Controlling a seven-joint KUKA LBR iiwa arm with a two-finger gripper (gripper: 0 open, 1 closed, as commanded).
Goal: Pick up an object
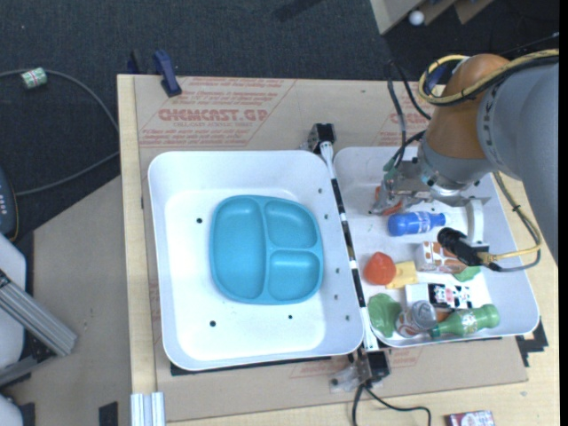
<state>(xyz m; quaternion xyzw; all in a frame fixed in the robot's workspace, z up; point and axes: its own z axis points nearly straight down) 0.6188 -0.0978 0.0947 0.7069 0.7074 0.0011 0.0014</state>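
Reaching in from the right, the grey robot arm bends downward at the orange band above its wrist, so that the wrist points down into the right-hand shallow white bin. The gripper sits low over the far left part of that bin, close to the wall shared with the left-hand shallow white bin. Whether the gripper is open or closed cannot be determined from this view, and nothing is seen held in it.

The nearest object is a blue plastic bottle with a white cap. It lies on its side just beside the gripper, on the near side, with the cap pointing right. Contact between the two cannot be confirmed.

The remaining objects are grouped in the near half of the right-hand bin:
- a rounded red-orange item, with a small yellow piece touching its right side;
- a small white and orange pack;
- a black and white card;
- a rounded green item at the near left corner;
- a small metal can;
- a green plastic bottle lying on its side along the near wall.

The left-hand bin holds a light blue plate with three compartments, lying flat at its centre.
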